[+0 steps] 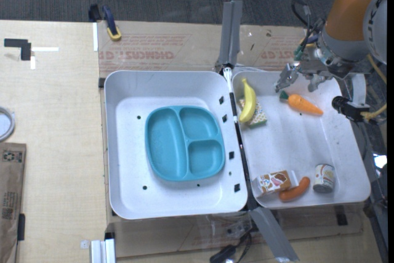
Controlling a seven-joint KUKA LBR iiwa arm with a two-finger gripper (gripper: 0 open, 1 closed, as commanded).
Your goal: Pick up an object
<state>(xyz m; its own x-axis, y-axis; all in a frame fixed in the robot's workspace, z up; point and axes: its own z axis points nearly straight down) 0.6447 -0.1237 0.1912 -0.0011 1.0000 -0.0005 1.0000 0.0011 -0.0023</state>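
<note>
The gripper [300, 77] hangs with fingers spread and holding nothing over the far edge of the right bin [345, 151], just beside the carrot [304, 105] lying near that edge.

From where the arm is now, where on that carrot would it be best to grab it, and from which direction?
Probably across the thick orange middle of the carrot, coming straight down from above. It lies flat on the right bin floor, long and tapering, so the fingers should straddle its narrow width rather than its length. The end effector hovers just above its green-topped end.
</note>
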